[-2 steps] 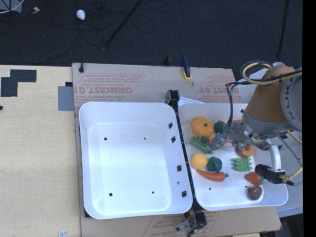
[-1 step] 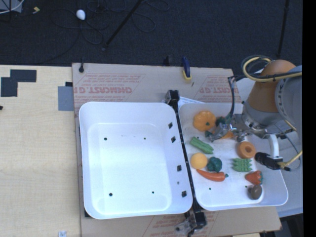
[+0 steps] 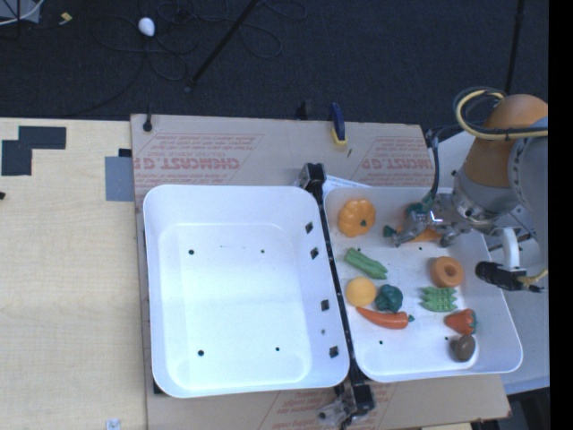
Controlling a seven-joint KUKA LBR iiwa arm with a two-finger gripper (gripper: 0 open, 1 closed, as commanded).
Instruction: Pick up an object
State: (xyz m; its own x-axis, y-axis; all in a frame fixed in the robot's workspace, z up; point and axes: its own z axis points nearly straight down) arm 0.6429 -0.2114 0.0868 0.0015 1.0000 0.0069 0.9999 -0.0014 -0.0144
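Note:
The right white bin (image 3: pixel 501 358) holds several toy foods: an orange pumpkin (image 3: pixel 356 217), a green pod (image 3: pixel 365 262), a yellow lemon (image 3: pixel 361 291), a dark teal piece (image 3: pixel 389 297), a red chili (image 3: pixel 385 318), a brown donut (image 3: pixel 445 271), green peas (image 3: pixel 438 299), a red-orange pepper (image 3: pixel 460 321) and a brown lump (image 3: pixel 462 348). My gripper (image 3: pixel 414 227) hangs low over the bin's far right part, right of the pumpkin and above the donut. A small orange and teal patch shows right at its tip; whether that is a held thing is unclear.
The left white bin (image 3: pixel 161 240) sits beside the right one, with a black clip-lined divider (image 3: pixel 324 267) between them. The arm's grey wrist and orange band (image 3: pixel 510 128) lean in over the right bin's far right corner. Cardboard (image 3: pixel 233 155) lies beneath both bins.

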